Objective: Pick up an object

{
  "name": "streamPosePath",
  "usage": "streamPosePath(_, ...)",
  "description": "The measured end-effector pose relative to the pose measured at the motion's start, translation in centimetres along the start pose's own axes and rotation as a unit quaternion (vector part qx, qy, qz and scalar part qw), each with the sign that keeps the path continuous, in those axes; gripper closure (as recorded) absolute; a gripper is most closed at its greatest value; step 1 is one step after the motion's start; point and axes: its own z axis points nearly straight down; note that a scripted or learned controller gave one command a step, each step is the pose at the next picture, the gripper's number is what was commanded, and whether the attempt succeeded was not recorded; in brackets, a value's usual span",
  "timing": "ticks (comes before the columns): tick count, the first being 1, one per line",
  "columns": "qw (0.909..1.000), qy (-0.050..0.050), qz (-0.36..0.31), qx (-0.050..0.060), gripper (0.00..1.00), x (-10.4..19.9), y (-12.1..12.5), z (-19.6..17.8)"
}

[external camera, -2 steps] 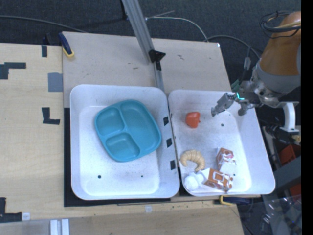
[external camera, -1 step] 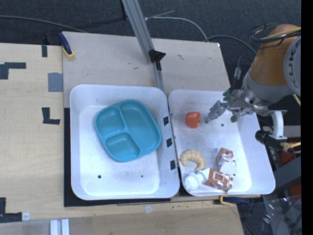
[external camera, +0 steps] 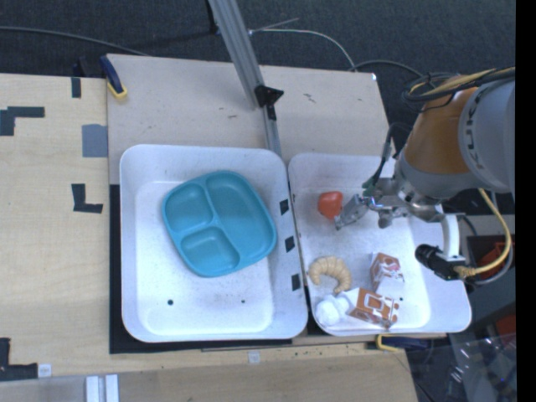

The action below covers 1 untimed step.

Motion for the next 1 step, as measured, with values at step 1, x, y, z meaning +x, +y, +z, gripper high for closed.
streamPosePath(1, 1.0, -0.001, 0.0, -0.004, 0.0, -0.44, 0.08, 6.15)
